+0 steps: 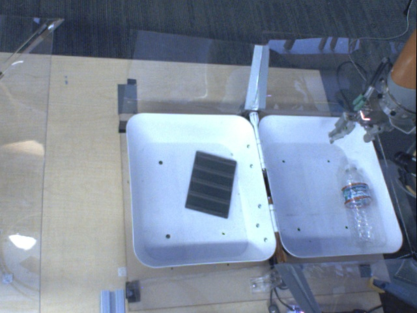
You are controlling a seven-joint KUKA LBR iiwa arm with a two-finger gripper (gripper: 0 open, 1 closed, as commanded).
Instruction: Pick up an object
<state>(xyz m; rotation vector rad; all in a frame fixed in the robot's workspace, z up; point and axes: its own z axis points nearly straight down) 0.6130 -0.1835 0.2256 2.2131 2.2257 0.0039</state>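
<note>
Right now the gripper (355,128) hangs above the far right corner of the right-hand bin (306,175), its two fingers (339,130) spread apart with nothing between them. One finger points down toward the bin's back edge, the other sits closer to the bin's right rim. Above it, the grey arm (399,100) with its orange band reaches in from the right edge of the view, cables trailing around the wrist.

Down in that same bin, a clear plastic water bottle (358,202) lies on its side near the right wall, its cap toward the far end and its blue-printed label around the middle. It sits well apart from the gripper, nearer the front of the bin. The bottle touches nothing but the bin floor.

Over in the left-hand bin (150,175), a dark, ribbed rectangular pad (211,184) lies flat near the centre, turned slightly off square to the bin's sides.

Both white bins sit side by side on the pale wooden worktop (71,175), their inner edges almost touching, and a metal rail (258,77) runs back from the gap between them.
</note>
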